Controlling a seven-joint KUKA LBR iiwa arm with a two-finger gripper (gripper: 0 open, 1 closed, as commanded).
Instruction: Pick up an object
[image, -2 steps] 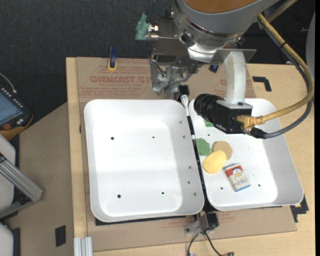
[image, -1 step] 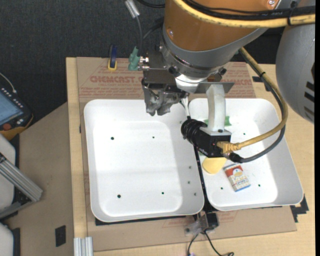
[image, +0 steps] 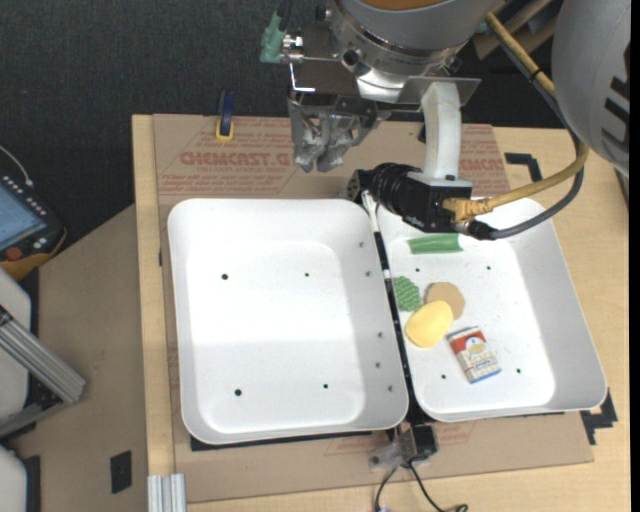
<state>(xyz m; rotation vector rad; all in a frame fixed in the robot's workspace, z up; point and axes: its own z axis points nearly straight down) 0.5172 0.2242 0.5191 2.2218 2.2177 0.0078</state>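
Two white bins (image: 270, 400); five small objects (image: 429, 324) in the right one

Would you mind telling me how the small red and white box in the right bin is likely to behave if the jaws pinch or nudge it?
The box looks like thin card, so probably light and crushable. Lying flat, it should slide, not roll or tip.

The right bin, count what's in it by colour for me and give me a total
Green: 2, a flat green bar and a textured green piece
Yellow: 1, a yellow lump
Tan: 1, a tan disc
Red and white: 1, a small carton
Total: 5, all in the right bin
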